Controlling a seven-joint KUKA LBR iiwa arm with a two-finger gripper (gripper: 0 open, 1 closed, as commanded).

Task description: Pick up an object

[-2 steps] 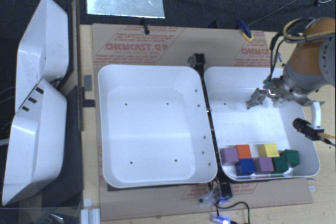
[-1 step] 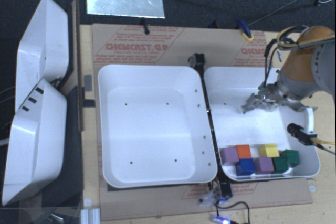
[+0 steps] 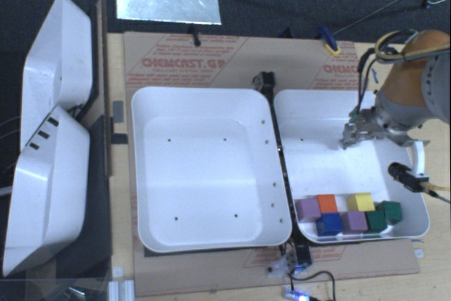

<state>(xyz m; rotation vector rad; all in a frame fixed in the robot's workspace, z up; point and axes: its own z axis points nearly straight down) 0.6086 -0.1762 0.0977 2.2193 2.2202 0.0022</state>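
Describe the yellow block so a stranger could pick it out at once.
Look in the right-hand white bin, the one the arm reaches over, and go to the cluster of small blocks along its near edge. In the back row, the yellow block sits right of the orange block; it is the cluster's one yellow piece.
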